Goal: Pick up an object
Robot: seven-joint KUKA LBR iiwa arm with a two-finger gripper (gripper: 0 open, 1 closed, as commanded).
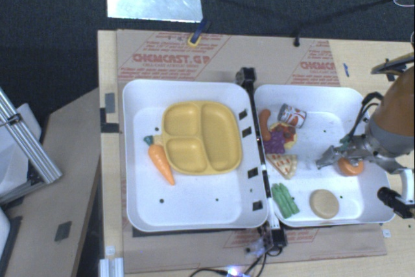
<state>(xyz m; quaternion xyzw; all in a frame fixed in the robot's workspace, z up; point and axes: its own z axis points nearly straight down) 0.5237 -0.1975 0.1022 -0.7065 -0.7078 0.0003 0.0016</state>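
Note:
In the right bin [337, 107], my gripper [340, 156] hangs low over the right half, directly above a small orange round object [351, 168] that it partly hides. Whether it touches that object is unclear. Other pieces lie in this bin. A red-and-white can [292, 117], a sausage [264, 124] and purple grapes [280, 138] sit to the left. Further forward are a pizza slice [284, 165], green beans [284, 199] and a tan round biscuit [324, 203].
The left bin [139, 159] holds a yellow divided plate [200, 137] with a carrot [161, 162] beside it. A black hinged divider [256, 152] separates the bins. The grey arm with its orange band [397, 115] comes in over the right rim.

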